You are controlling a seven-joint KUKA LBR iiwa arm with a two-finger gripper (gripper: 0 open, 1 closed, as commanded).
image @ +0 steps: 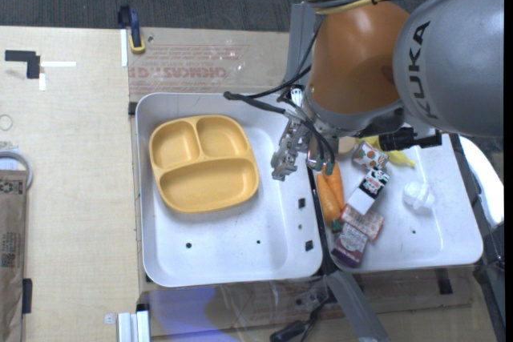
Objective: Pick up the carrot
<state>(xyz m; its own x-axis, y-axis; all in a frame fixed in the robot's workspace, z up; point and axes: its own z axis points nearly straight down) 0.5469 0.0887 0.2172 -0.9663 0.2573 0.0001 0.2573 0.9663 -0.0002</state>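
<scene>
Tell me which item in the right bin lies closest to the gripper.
The carrot, orange, lying just below the gripper at the bin's left edge; the packets sit farther right.

yellow divided plate point(204, 162) in left bin point(160, 252) | snack packets point(362, 216) in right bin point(449, 244)

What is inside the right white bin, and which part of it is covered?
The right white bin holds a carrot by its left wall, small packets, a yellow item and a white lump. The arm covers its upper part, so anything there is hidden.
</scene>
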